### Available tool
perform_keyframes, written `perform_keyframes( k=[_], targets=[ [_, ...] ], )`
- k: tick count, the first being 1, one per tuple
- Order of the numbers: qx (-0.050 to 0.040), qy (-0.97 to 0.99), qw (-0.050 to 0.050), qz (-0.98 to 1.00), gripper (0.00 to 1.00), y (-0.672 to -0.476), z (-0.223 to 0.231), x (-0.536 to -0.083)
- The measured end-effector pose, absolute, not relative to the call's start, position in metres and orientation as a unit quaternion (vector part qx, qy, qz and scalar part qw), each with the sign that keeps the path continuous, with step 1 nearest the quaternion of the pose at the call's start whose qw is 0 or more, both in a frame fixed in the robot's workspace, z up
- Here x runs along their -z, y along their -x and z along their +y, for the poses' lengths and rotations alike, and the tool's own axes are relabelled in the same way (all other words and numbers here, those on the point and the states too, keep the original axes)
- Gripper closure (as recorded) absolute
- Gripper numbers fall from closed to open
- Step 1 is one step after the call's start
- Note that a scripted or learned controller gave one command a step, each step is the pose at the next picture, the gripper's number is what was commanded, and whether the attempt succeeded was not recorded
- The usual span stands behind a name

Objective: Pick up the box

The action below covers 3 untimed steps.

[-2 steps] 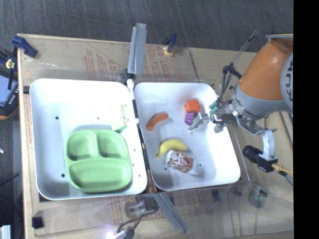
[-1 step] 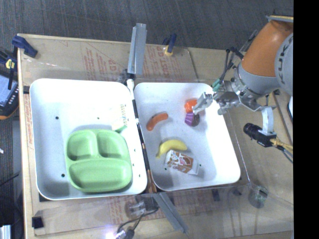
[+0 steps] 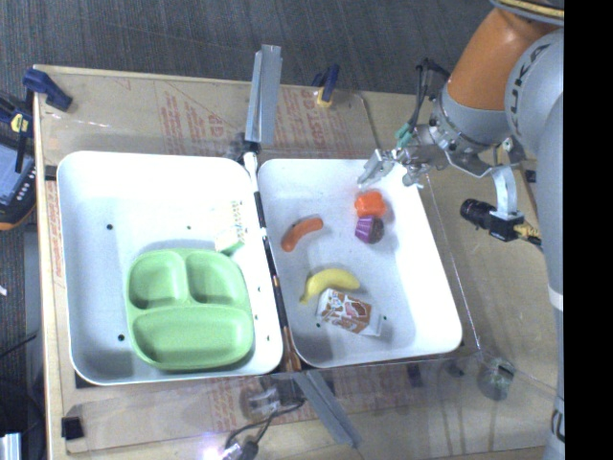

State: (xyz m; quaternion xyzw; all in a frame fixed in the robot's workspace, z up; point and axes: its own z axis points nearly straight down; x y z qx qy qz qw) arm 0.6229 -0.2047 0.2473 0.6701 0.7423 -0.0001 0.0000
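Box (image 3: 349,312) lies at the right bin's (image 3: 436,295) near edge, well apart from the end effector (image 3: 395,168), open above the far rim; banana (image 3: 330,281), sausage (image 3: 301,232) between.

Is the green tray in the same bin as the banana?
No, the green tray lies in the left bin, while the banana lies in the right bin.

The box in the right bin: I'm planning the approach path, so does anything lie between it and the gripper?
Partly. The gripper hangs over the right bin's far edge, while the box lies near the front. An orange piece and a purple piece lie between them; the banana touches the box's far side. Nothing covers the box from above.
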Motion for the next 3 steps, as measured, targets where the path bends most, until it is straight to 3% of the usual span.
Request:
perform_keyframes(
  k=[1, 2, 3],
  targets=[
    [0.0006, -0.598, -0.002, 0.802, 0.00, -0.625, -0.208, -0.100],
    [-0.0005, -0.573, 0.001, 0.819, 0.00, -0.658, -0.209, -0.100],
    [0.0002, -0.565, -0.001, 0.825, 0.00, -0.585, -0.210, -0.131]
  ],
)
